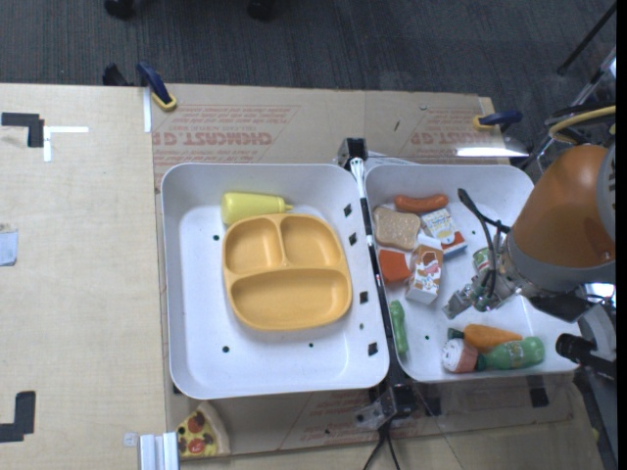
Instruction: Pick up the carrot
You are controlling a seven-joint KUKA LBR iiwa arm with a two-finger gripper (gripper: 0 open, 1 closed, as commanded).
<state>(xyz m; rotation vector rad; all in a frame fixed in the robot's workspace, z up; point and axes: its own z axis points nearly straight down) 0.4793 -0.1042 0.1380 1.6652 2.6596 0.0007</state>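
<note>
The carrot (493, 336), orange and short, lies on its side near the front edge of the right bin (431, 360). It touches a green bottle (511, 353) just in front of it. My gripper (468, 305) hangs a little behind and to the left of the carrot, above the bin floor, pointing left. Its fingers look open with nothing between them. The grey arm with its orange band (573, 209) covers the right side of the bin.
Toy food crowds the right bin: a sausage (421, 203), toast (397, 228), a small carton (427, 272), a green pod (398, 326) and a green can (482, 259). The left bin (186, 292) holds a yellow divided plate (287, 270).
</note>
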